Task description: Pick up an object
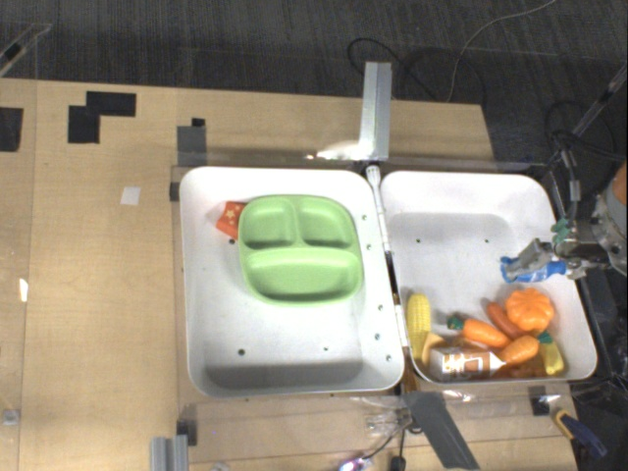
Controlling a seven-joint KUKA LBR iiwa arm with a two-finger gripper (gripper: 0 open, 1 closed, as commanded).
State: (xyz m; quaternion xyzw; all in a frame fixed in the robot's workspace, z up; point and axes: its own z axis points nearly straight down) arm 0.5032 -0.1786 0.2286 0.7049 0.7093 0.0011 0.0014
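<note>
Not done yet. Gripper (pixel 535 263) hanging at right edge of right bin (pixel 461 214), just above the toy pile in the near right corner. Fingertips look bluish and small; whether apart or closed: cannot tell (too blurred at this size). Nothing visibly pinched between them, so no grasp to credit.

Candidates all lying in the right bin, bunched in the near corner: pumpkin (pixel 530 307) directly under and just beside the gripper, carrot (pixel 483 333) next to it, second carrot (pixel 518 349) nearer the front wall, corn (pixel 419 319) along the left wall, bottle (pixel 469 364) lying flat against the front wall. Small yellow piece (pixel 552 358) tucked in the far corner (identity unclear). All resting on the bin floor, none lifted.

Left bin (pixel 211 361) with green tray (pixel 298 248) sitting in its upper middle, red item (pixel 230 220) poking out from under the tray's left edge; both well apart from the gripper, unlikely targets from this pose.

Judged stage: approach, roughly positioned over the pile, pumpkin the nearest pick. Left to do: descend, close on one item, lift clear of the bin. Crowded pile, items touching each other, so a clean single grasp looks tricky.
</note>
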